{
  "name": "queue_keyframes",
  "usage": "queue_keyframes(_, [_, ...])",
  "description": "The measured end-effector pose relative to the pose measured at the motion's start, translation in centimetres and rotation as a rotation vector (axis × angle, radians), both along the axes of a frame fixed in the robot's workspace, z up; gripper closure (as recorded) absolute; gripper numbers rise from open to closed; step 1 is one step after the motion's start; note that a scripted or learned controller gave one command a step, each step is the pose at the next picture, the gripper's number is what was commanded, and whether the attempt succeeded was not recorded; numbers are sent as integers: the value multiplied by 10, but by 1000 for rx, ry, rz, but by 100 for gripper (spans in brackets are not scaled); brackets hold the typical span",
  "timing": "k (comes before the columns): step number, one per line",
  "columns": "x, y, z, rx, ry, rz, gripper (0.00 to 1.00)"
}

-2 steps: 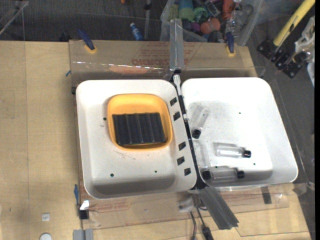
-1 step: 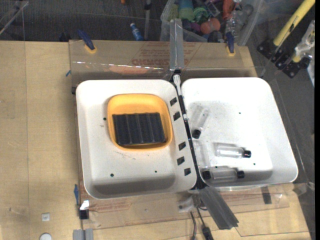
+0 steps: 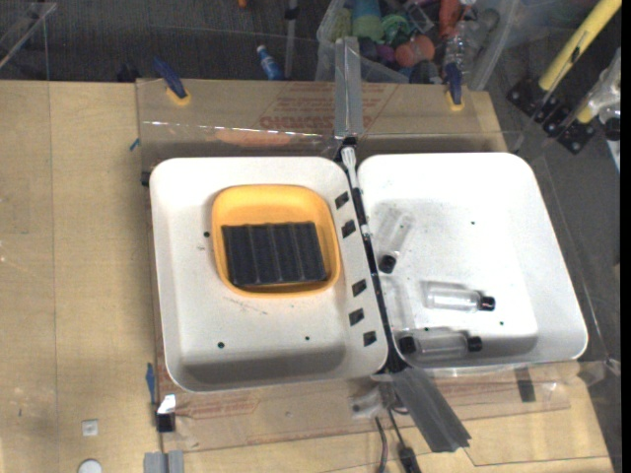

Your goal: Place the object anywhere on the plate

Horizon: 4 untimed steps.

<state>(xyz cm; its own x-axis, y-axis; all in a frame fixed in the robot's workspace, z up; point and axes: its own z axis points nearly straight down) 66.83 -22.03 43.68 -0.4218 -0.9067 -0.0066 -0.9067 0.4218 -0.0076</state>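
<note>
In the left white bin (image 3: 182, 313), left of centre in the frame, the orange plate (image 3: 229, 205) carries a dark ridged block (image 3: 274, 252). The block lies flat across the plate's middle and lower part, within its rim. The right white bin (image 3: 513, 205) holds three clear black-capped vials: one (image 3: 392, 233) near the divider, one (image 3: 455, 298) lower down, and one (image 3: 439, 342) at the bottom edge. The gripper's state, and how the block lies relative to it, cannot be told.
</note>
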Motion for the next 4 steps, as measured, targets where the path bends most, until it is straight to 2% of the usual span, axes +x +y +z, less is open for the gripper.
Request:
queue_keyframes(1, [0, -1, -1, -3, 0, 397, 100])
queue_keyframes(3, [0, 8, -1, -6, 0, 1041, 100])
queue_keyframes(4, [-1, 6, -2, -6, 0, 1094, 100])
